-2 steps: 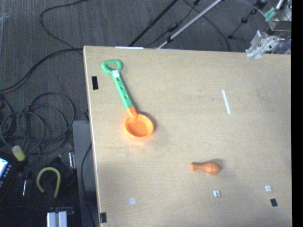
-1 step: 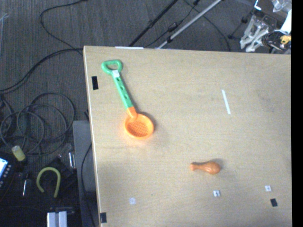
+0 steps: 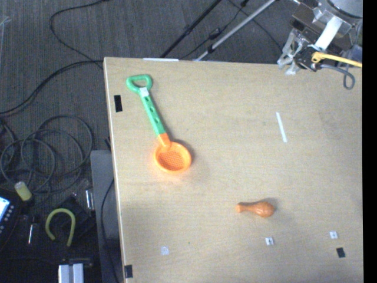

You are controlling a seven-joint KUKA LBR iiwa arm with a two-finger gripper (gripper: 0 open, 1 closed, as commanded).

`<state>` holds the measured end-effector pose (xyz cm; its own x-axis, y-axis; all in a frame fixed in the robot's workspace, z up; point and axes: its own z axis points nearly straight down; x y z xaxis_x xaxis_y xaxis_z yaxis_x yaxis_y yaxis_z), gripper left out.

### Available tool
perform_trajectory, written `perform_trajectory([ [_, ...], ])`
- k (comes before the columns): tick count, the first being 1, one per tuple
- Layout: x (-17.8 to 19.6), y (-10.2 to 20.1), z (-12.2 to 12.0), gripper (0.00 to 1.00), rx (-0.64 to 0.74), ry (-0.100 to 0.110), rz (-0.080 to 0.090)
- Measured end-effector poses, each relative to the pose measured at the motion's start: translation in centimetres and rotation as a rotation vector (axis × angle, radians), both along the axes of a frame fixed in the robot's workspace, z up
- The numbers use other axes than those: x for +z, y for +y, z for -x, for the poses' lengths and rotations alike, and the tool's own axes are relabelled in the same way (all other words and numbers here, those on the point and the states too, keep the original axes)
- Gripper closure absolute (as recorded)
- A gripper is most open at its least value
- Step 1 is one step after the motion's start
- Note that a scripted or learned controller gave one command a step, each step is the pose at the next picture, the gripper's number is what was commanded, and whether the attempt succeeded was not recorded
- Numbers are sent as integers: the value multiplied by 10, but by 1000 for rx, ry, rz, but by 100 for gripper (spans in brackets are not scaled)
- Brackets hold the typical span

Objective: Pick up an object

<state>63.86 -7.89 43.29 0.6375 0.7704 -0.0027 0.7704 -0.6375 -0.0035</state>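
Hand [image 3: 293, 56] at far edge; scoop [image 3: 164, 139] well apart.

One fixed camera, high above the bench [image 3: 235, 158], looking down at a slant

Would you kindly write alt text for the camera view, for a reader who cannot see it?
A wooden bench top holds a green-handled orange sieve spoon at left, a small orange pear-shaped toy lower right and a thin white stick. The arm's claw hangs over the bench's far right edge, apart from all three. Cables lie on the dark floor at left.
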Motion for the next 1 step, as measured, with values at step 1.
perform_trajectory([
  [1,0,67,56,100,75,-1,0],
])
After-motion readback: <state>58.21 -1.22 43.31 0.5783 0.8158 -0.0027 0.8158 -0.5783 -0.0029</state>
